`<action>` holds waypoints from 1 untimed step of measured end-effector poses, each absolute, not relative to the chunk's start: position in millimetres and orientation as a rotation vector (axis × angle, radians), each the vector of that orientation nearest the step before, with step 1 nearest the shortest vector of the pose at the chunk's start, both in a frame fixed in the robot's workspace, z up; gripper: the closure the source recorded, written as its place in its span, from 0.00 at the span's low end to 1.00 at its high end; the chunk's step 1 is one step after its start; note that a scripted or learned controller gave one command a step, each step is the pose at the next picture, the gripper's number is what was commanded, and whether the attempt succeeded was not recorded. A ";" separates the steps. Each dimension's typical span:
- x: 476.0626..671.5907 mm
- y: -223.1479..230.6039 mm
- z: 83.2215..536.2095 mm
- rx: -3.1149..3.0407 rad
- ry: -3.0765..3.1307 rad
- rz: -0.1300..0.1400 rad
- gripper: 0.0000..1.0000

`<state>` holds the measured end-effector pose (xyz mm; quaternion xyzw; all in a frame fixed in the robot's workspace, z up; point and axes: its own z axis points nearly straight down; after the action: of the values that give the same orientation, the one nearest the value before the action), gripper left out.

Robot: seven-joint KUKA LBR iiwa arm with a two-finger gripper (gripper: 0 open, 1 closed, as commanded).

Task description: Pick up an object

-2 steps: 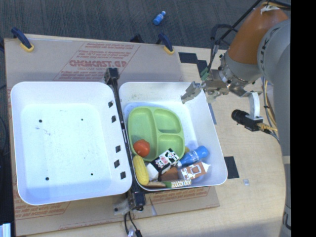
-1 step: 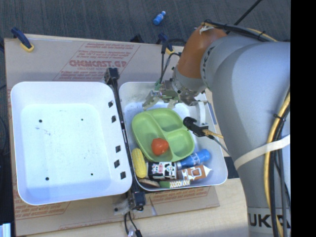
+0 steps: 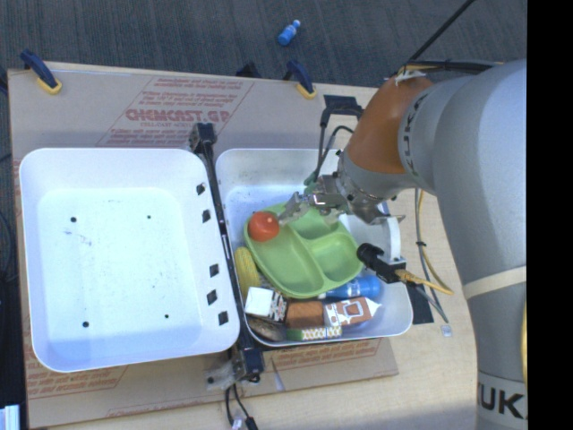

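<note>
Presently the gripper (image 3: 309, 201) sits low over the green tray's (image 3: 309, 258) far rim in the right bin (image 3: 269, 164), finger state indeterminate, apparently at the grasp step; next, close on the rim and lift.

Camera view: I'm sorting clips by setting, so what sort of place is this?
Probably a robot lab's grasping bench: two shallow white bins clamped onto cardboard, the right bin piled with a green divided tray and small items, and a grey arm's gripper above it.
</note>
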<state>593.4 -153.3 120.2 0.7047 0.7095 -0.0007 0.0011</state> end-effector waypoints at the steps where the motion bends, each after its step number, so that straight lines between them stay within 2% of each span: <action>1: 590.4 -99.4 95.2 2.206 2.223 0.006 0.00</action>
<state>590.4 -99.4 95.2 0.7043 0.7099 0.0019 0.0050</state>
